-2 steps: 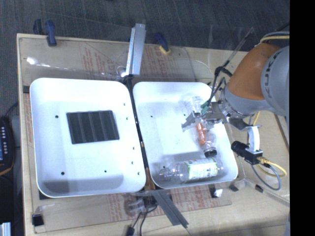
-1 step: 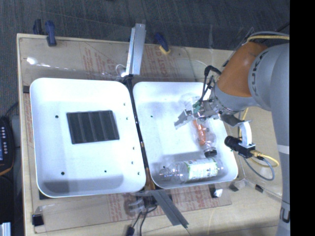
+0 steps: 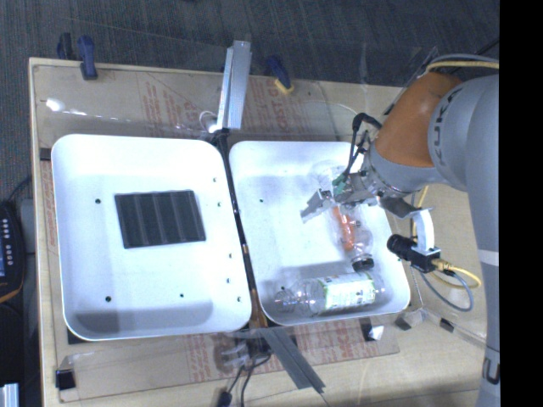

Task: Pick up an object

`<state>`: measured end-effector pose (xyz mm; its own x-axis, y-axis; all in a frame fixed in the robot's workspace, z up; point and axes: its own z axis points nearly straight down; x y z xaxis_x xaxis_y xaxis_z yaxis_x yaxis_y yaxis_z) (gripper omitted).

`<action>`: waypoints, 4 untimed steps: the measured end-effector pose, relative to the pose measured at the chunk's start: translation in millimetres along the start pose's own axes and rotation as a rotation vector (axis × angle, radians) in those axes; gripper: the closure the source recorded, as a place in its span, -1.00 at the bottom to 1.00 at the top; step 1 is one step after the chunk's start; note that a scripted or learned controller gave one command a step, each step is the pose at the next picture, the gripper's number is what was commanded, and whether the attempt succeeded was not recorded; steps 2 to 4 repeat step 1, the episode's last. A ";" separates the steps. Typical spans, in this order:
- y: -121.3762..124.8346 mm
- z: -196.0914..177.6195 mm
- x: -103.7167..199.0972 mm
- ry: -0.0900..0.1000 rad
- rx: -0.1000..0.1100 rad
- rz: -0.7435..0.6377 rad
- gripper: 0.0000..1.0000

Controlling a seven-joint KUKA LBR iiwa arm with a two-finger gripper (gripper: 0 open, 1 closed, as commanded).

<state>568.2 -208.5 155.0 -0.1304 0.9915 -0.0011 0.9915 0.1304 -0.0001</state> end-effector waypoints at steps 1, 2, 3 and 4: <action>0.0 0.0 0.0 0.000 0.000 0.000 -1.00; 0.0 0.0 0.0 0.000 0.000 0.000 -1.00; 0.0 0.0 0.0 0.000 0.000 0.000 -1.00; 0.0 0.0 0.0 0.000 0.000 0.000 -1.00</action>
